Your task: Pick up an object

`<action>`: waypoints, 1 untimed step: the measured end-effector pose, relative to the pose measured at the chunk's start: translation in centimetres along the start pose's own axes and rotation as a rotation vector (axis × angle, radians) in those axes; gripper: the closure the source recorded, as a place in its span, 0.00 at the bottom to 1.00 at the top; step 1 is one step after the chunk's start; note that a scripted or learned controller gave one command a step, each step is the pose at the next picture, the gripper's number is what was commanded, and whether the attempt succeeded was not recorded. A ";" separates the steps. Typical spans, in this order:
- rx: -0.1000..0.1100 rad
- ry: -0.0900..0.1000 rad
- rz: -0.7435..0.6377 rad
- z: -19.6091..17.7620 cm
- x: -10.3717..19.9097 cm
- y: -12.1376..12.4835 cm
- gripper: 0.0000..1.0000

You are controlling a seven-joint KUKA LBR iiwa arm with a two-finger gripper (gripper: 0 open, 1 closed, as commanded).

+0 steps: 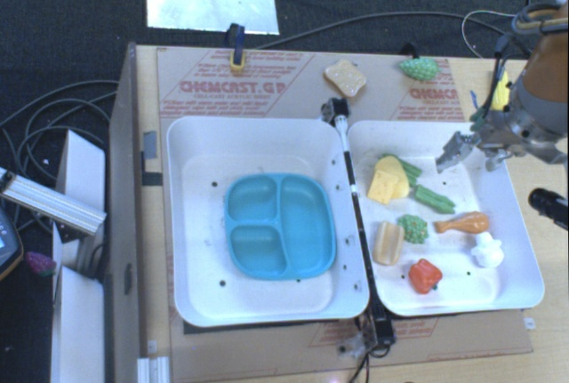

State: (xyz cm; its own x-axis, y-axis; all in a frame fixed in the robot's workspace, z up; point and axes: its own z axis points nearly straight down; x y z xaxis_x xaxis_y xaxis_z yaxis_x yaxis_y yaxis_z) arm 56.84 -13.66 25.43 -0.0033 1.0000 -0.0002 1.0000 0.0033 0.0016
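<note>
Red pepper (425,275) sits nearest, light, slick plastic; gripper (471,152) hovers above, jaws apart and empty, best pinching its sides.

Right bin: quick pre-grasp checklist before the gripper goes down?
1. Gripper over the right bin, above its upper part: ok.
2. Nothing between its fingers: ok.
3. Finger opening: cannot tell.
4. Targets available: yellow piece, green bean, broccoli, drumstick, red pepper: ok.
5. Target isolated: not ok, the yellow piece touches a green item.
6. Blue tray sits in the left bin, away from the gripper: ok.
</note>
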 end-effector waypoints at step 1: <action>0.003 0.001 0.000 14.4 3.6 3.8 0.00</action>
State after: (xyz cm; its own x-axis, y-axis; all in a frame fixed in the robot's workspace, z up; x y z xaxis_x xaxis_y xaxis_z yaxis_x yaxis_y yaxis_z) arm 60.62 -10.05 11.01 -0.0032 1.0000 0.0005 1.0000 0.0032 -0.0016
